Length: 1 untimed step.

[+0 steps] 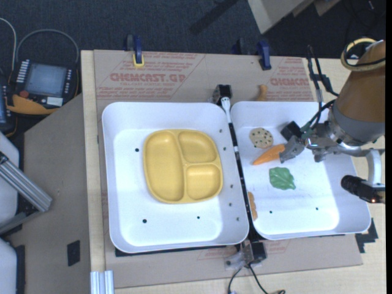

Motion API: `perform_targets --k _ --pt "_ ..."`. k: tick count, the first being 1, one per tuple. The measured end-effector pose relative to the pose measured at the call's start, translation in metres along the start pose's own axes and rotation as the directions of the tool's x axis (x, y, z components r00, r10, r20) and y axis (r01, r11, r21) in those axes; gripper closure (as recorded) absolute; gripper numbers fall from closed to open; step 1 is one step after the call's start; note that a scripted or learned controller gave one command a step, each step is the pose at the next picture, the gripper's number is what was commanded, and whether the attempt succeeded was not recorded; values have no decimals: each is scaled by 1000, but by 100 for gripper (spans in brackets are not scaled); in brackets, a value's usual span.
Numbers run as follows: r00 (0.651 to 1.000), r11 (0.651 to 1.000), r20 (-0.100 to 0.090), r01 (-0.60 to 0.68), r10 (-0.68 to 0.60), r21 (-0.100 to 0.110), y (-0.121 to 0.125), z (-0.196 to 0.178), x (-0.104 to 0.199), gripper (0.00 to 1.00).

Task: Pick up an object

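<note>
The pincer [293, 147] hangs low over the right bin [318, 222], reached in from the right, and its dark tips sit at the thick end of the carrot [268, 156]. Whether those tips are apart or together cannot be told; they blur into one dark shape, and nothing is plainly clamped between them.

The step in hand looks like the approach to a grasp. The carrot lies just left of the pincer and seems to touch it, the cookie [261, 138] sits a little further left and up, and the green leaf [282, 178] lies just below. The next move calls for settling squarely over one piece, most likely the carrot, closing on it and lifting straight.

The yellow divided plate [182, 165] rests well to the left in the left bin [122, 182]. The arm [362, 97] is cut off at the right edge, and the contact between tips and carrot is too small to judge.
</note>
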<state>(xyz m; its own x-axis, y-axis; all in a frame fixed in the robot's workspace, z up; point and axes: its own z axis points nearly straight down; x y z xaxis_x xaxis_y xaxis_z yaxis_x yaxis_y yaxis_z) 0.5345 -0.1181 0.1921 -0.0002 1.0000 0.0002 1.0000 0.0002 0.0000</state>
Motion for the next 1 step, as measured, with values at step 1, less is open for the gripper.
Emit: perform_targets --k 1 --pt "1000 1000 -2 -1 1 8 -8 61 2 0"
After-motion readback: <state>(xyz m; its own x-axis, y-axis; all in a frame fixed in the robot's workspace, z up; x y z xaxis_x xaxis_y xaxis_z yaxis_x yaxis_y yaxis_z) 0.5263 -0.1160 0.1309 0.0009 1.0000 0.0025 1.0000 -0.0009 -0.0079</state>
